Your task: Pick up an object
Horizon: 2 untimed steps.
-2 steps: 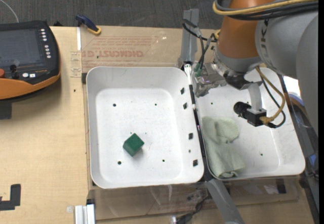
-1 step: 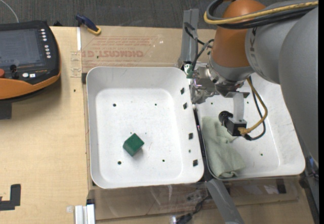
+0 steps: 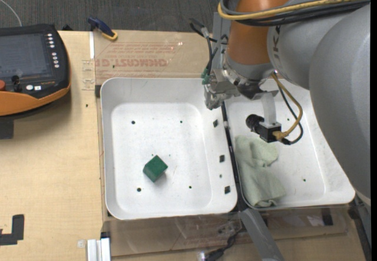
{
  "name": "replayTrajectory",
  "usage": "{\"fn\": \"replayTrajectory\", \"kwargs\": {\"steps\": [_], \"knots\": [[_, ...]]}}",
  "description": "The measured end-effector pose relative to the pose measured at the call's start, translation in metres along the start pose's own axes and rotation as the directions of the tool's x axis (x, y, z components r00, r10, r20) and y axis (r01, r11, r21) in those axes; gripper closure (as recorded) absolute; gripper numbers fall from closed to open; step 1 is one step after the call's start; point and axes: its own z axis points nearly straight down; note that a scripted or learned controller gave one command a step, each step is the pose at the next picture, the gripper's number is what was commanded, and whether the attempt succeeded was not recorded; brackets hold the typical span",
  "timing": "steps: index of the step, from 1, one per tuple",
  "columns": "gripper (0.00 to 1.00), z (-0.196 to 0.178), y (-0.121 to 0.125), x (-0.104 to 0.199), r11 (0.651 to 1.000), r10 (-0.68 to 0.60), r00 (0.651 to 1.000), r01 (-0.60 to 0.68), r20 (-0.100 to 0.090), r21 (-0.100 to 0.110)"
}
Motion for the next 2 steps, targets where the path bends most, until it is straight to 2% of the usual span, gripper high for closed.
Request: {"fn": "replayTrajectory", "kwargs": {"steps": [1,2], "knots": [[1.0,-0.016,-0.046,0.016,0.994,0.113,0.994,-0.113,-0.001,0.003],[1.0,0.001,-0.093,-0.047,0.981,0.193,0.981,-0.193,0.0,0.004]]}}
